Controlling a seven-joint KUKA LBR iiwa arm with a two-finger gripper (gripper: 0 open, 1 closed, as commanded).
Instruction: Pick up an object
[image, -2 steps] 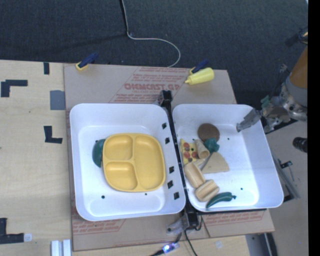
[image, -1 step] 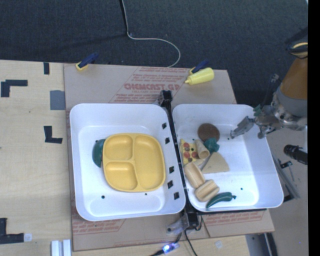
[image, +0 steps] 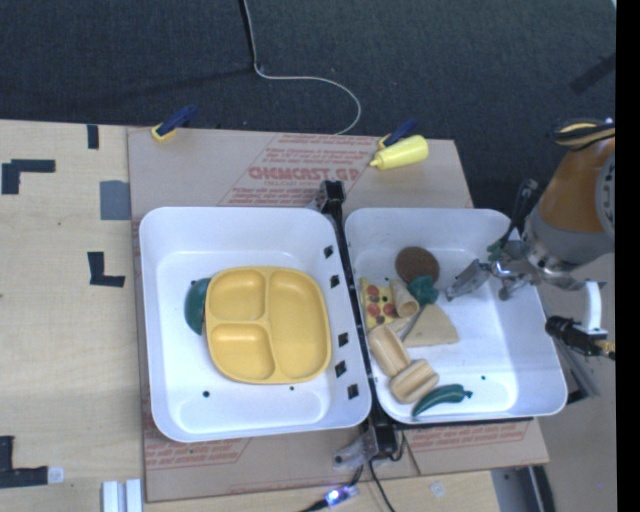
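Camera view: two white bins side by side on cardboard on the tabletop (image: 60, 300). Left bin (image: 165, 300) holds a yellow divided plate (image: 268, 324), lying flat, with a dark teal thing (image: 196, 305) poking out from under its left edge, touching it. Right bin (image: 520, 370) holds a cluster toward its left side: brown round piece (image: 416, 264) at the top, small teal piece (image: 423, 290) just below it, a small tan cylinder (image: 405, 300) beside that, a pizza slice (image: 376, 303) with red dots against the left wall, a pale wedge (image: 432, 328) in the middle, two tan bread rolls (image: 400, 365) below, touching each other, and a green pepper (image: 440, 397) near the front wall, just right of the lower roll. Arm (image: 575, 200) comes in from the right, grey with an orange band. Claw (image: 480, 277) sits over the right bin's upper right part, pointing left toward the cluster, near the small teal piece and the brown piece but apart from both. Claw fingers look spread, nothing between them. Yellow clamp (image: 402, 152) and a blue-yellow clamp (image: 174, 122) at the cardboard's back edge. White cable (image: 300, 75) loops over the dark floor behind. Black tape marks on the tabletop at left.
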